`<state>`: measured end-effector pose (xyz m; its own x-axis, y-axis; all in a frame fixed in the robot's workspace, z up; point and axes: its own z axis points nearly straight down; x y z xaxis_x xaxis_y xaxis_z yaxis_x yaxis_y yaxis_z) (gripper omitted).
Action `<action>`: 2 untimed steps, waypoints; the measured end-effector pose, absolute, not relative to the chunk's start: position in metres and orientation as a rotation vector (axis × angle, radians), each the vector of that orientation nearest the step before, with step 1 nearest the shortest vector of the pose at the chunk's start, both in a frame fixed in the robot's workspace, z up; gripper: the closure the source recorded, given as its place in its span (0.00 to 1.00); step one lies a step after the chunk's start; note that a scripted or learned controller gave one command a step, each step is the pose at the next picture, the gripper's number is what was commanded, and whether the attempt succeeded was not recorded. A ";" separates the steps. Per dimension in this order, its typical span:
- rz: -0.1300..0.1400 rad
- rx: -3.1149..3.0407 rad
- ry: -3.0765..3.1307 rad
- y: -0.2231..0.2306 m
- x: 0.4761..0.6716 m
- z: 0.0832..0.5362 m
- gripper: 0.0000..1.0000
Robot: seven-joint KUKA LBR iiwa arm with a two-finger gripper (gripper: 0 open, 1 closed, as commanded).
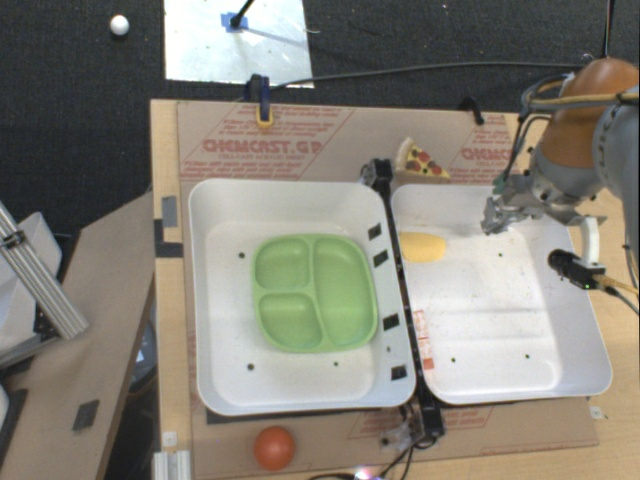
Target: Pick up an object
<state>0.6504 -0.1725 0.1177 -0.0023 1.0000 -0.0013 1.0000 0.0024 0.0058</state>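
Observation:
A pale yellow, rounded object [423, 247] lies in the right bin [520, 368], close to its left wall in the far half. My gripper [495, 220] hangs over the far part of the same bin, to the right of the yellow object and apart from it. I see nothing held at its tip. The grey arm with its orange band [590, 88] comes in from the upper right.
A green divided plate [313, 292] sits in the middle of the left bin [230, 378]. Outside the bins, a toy pizza slice [421, 160] rests on the board behind them, and an orange ball [273, 447] lies at the front edge.

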 end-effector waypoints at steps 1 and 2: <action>0.005 2.218 2.217 -0.177 0.651 0.163 1.00; 0.007 2.210 2.223 -0.174 0.660 0.211 1.00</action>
